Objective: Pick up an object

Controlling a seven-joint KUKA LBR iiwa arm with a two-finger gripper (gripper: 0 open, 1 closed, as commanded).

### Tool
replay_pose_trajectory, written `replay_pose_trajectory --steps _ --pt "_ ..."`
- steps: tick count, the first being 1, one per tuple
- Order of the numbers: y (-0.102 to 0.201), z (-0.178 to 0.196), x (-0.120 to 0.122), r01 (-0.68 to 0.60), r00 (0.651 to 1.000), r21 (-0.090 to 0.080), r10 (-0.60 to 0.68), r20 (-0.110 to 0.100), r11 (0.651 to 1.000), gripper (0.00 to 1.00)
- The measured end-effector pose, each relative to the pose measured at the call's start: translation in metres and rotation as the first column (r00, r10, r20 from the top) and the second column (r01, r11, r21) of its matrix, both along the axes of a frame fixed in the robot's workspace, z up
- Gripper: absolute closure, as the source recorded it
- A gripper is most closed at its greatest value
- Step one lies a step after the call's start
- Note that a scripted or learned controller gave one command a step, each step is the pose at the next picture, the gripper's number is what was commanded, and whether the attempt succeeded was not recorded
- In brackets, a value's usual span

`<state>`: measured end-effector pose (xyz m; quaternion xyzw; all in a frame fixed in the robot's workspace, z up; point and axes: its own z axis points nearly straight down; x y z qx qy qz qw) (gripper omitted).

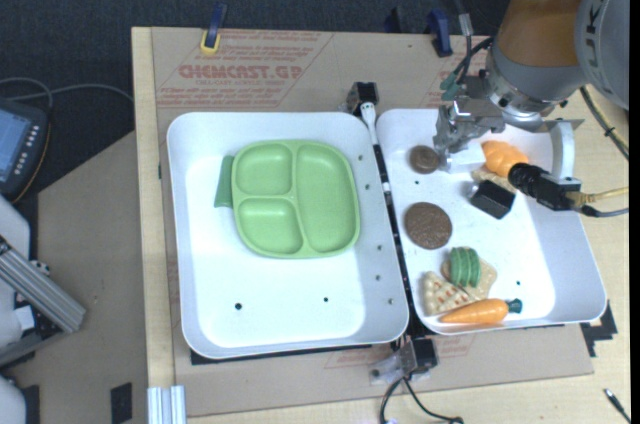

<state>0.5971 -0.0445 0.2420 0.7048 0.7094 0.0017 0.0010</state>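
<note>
Nearest item: a toy carrot (474, 312) is recorded at the near edge of the right bin (560, 272), lying on its side, green tip to the right.
Adjacent items: a waffle-patterned piece (443, 292) and a green ridged piece (463, 266) are noted just behind the carrot, touching or overlapping one another.
Mid bin: a large brown disc (428, 225) is seen flat on the bin floor, apart from the rest.
Far bin: a small brown disc (425, 159) is found near the far left corner; an orange piece (500, 154) and a black block (492, 200) are noted to its right.
Left bin: a green divided plate (296, 198) is observed in the left bin (200, 242).
Desk: both bins are carried on a cardboard-covered desk (160, 92).
End effector: the end effector (452, 134) is positioned low over the far part of the right bin, just beside the small brown disc. Whether its fingers are apart or together cannot be told from this angle, and nothing is seen between them.
Step in hand: it is judged to be the approach or descent onto a target, most probably the small brown disc; no object is yet lifted.
Next move: a fingertip placement either side of the thin disc is called for, then closure and a straight lift; a flat, low object is judged liable to be missed.
</note>
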Motion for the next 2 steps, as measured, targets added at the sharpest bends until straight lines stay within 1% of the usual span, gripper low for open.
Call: replay_pose_trajectory --steps 1,2 --pt "0.046 -0.008 0.034 0.001 1.0 0.0 -0.001 0.0 1.0 1.0" --pt "0.073 -0.028 0.039 0.004 1.0 -0.001 -0.004 -0.006 1.0 1.0"
